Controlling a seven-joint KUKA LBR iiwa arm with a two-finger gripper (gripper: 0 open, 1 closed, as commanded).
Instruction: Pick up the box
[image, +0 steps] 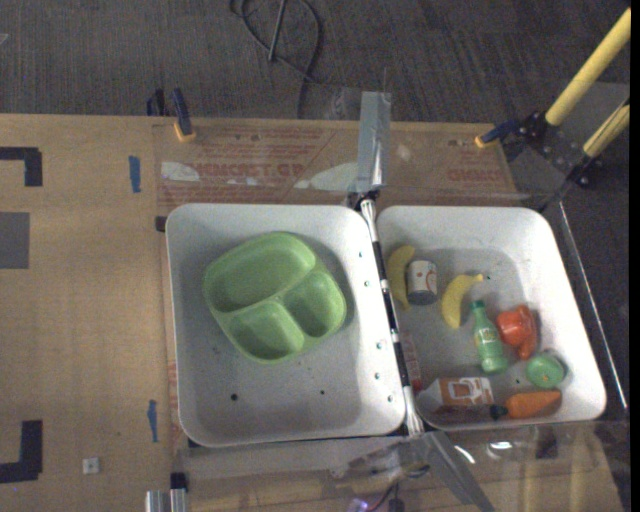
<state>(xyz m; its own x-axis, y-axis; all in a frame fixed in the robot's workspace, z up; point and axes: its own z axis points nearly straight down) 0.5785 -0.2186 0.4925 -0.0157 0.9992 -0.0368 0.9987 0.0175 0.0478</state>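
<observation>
Lying flat at the lower edge of the right bin, the box is showing an orange and white printed face, a small cardboard-looking carton with its long side running along the bin's bottom wall. Just beside its right end an orange carrot is resting, smooth and tapered; whether the two are touching is not clear. Above the carrot a round green piece is sitting near the right wall. A green bottle is lying above the box, with a glossy orange-red item just to its right. Higher up, a curved yellow banana is lying, and a second yellow fruit is leaning by the left wall, with a small pale can between the two.

How the jaws are standing cannot be told.

Filling the centre of the frame, the left bin is holding a light green plate, rounded, smooth plastic, divided into three compartments. Both bins are shallow, white and square with rounded corners, and dark specks are dotting the left one's floor.

Under them the bench is showing a flat tan surface with blue tape strips. Yellow poles are slanting across the upper right corner.
</observation>
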